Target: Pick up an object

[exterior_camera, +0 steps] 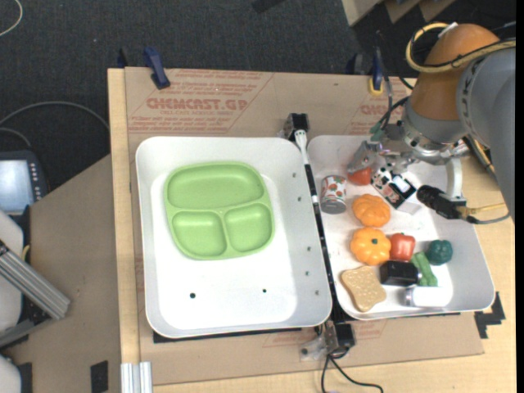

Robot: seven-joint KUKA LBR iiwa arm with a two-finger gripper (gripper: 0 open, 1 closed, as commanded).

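Down at the front of the right bin (483, 289) lies toy bread (363, 288), then two orange pumpkins (370, 246). Farther back, the gripper (378, 164) hovers by a small can (333, 193); its grip is hidden.

Left bin (155, 219): green divided plate (218, 209), seated toward 12 o'clock. Brown surface (205, 105) under both bins, red lettering at 12 o'clock. Two blue clamps on its far edge, one at 11 o'clock (155, 67), one at 1 o'clock (377, 72). Dark carpet (164, 15) beyond.
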